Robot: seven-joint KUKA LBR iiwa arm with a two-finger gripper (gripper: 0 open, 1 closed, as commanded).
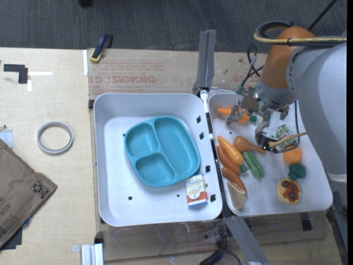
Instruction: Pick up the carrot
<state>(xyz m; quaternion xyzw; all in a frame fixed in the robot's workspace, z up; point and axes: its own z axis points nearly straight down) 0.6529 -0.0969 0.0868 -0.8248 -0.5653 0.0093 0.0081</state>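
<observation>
Carrot (230, 150) low-left of hand (240, 116) | apart | hand state: cannot tell

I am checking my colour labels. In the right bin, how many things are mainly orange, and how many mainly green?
Orange: 4, the carrot, short stub, round ball, reddish stick
Green: 2, the beans, dark lump
Total: 6
</observation>
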